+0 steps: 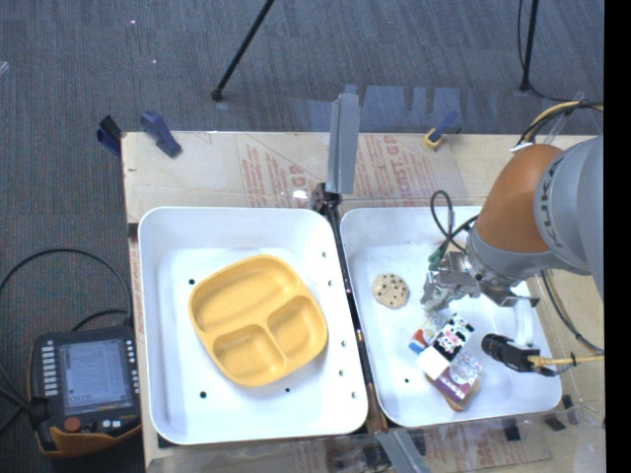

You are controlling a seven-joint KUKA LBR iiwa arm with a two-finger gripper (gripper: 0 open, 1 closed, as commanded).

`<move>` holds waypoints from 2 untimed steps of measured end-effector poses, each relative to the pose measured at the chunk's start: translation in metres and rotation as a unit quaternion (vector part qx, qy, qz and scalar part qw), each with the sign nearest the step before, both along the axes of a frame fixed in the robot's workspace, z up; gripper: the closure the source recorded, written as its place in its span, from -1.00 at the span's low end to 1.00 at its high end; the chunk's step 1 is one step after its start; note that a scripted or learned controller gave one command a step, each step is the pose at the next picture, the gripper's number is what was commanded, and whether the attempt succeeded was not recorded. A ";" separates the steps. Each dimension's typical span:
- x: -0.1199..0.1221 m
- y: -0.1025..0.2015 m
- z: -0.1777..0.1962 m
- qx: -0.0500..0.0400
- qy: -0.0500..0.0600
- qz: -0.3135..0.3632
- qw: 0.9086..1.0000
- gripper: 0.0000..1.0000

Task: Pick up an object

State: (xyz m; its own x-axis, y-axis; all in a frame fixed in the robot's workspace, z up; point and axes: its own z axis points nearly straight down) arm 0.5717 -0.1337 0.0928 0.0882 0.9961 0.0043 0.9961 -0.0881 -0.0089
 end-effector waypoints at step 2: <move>-0.039 0.018 -0.008 -0.001 -0.001 -0.015 1.000 -1.00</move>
